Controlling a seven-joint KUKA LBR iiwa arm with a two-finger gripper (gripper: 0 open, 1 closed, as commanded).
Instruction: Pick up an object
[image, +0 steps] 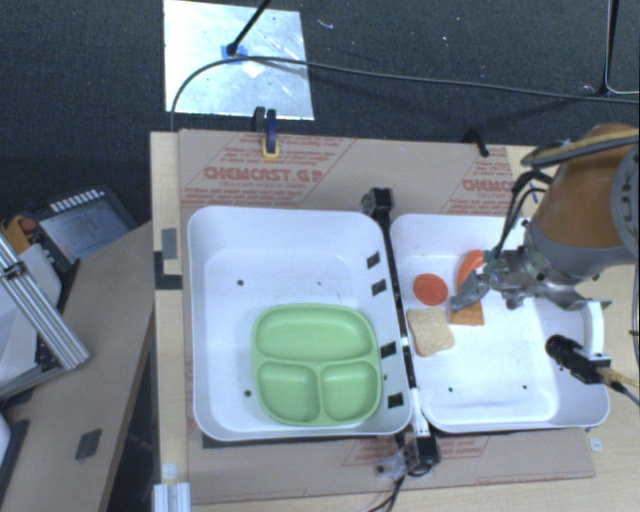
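The gripper (468, 298) hangs low in the right bin (500, 400) — just right of the orange disc (431, 289), above the bread (431, 332) — its grip I cannot tell.

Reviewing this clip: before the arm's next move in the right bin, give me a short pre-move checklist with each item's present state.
1. Gripper is over the right bin, among the items: ok.
2. Target identified: cannot tell; it sits between the orange block, the round red piece and the carrot-like piece.
3. Something between the fingers: cannot tell.
4. Beige bread-like piece lies apart from the gripper: ok.
5. Green divided tray lies in the left bin, away from the arm's work: ok.
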